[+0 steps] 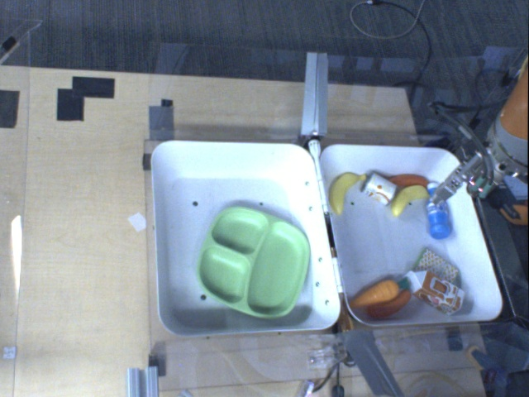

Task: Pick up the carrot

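Though near gripper, carrot unheld

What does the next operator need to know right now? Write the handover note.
Hand: at the far right of the right bin, low beside the blue bottle; nothing visibly between its fingers, and whether they are open or shut cannot be told.
Carrot: lying at the near edge of the right bin, beside a red item and a snack packet.
Also there: bananas at the far end; green divided plate in the left bin.
Done: nothing yet.
Left: move to the carrot, grasp, lift.
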Controlling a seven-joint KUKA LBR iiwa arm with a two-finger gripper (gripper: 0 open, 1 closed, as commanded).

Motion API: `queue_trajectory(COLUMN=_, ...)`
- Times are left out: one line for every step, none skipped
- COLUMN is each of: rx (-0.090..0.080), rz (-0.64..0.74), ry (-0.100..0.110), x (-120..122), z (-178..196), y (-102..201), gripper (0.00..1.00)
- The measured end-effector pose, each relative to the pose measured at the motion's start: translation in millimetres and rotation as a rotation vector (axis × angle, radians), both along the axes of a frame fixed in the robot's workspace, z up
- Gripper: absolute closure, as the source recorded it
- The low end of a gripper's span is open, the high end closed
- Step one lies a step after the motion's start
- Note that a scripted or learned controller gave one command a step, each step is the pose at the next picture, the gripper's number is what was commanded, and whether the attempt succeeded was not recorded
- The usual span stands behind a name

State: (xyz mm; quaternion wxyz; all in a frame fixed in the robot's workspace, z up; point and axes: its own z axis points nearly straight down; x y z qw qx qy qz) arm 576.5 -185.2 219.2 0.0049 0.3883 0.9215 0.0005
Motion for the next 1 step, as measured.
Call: queue_trajectory(rx=0.002, rz=-0.06, ry=0.003, x=-81.8, z=-25.7, y=15.7, gripper=1.0)
